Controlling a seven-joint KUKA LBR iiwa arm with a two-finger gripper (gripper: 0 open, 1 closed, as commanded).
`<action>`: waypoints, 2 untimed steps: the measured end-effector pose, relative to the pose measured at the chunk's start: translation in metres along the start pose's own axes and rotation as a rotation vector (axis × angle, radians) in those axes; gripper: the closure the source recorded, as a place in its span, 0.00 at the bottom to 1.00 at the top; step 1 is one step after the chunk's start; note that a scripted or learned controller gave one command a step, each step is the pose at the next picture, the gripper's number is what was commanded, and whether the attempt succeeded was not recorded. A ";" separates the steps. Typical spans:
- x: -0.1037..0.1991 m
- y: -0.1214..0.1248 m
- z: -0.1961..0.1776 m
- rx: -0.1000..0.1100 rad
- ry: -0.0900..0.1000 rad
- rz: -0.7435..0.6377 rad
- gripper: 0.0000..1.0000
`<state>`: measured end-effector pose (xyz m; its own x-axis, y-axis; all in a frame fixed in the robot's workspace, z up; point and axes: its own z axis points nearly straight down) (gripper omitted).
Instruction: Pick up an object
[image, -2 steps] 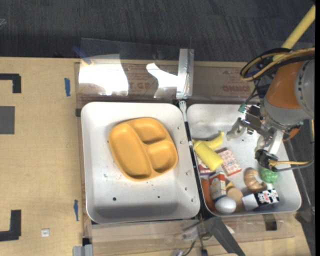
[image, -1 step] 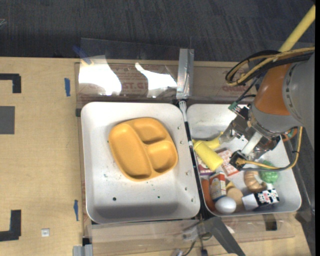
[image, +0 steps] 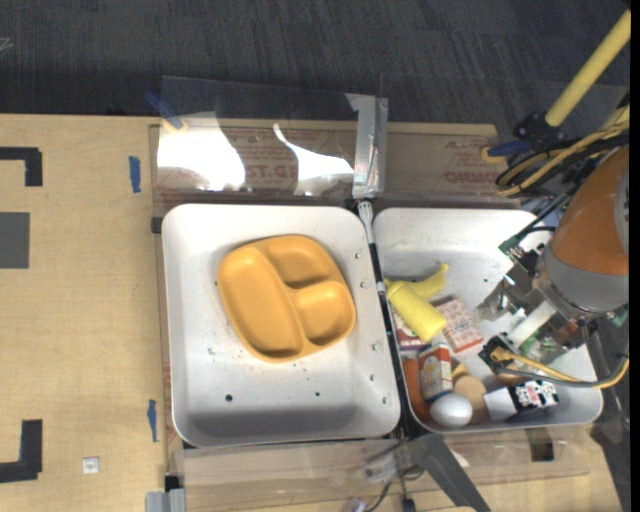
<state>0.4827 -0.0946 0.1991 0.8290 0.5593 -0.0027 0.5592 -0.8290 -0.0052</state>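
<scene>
Camera view, contents and handling notes.

1. Left bin (image: 190, 300), 9 o'clock of the bench. Holds one orange divided plate (image: 285, 295), lying flat at mid-bin.
2. Right bin (image: 440, 232), 3 o'clock of the bench. Its 12 o'clock half is bare floor and the loose stock sits from its centre down to 6 o'clock.
   - yellow piece (image: 418, 305), at 9 o'clock of this bin, close to the wall shared with the left bin.
   - red-and-white packet (image: 458, 322), flat, just beside the yellow piece at its 3 o'clock.
   - labelled can (image: 432, 375), at 7 o'clock.
   - white ball (image: 452, 410), at 6 o'clock, touching or nearly touching the can.
   - white block with black marks (image: 532, 396), at 5 o'clock.
3. Gripper (image: 515, 315), over the 3 o'clock side of the right bin, above the stock. Whether it is apart, together or clamped on anything: cannot tell.

Step in hand, as judged: settling on a target and coming down onto it.

Handling advice:
- Favour the yellow piece, since it has bare floor at its 12 o'clock.
- Close across its narrow width.
- Keep off the shared wall.
- Avoid the 6 o'clock cluster, where the ball would likely roll out and its neighbours crowd the approach.
- Lift straight up.
</scene>
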 end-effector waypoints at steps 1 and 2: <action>0.049 -0.014 -0.033 -0.003 0.003 0.295 0.00; -0.009 0.002 0.057 0.000 -0.005 0.379 0.00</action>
<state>0.4765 -0.1010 0.1418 0.9770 0.2131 -0.0098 0.2131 -0.9770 -0.0031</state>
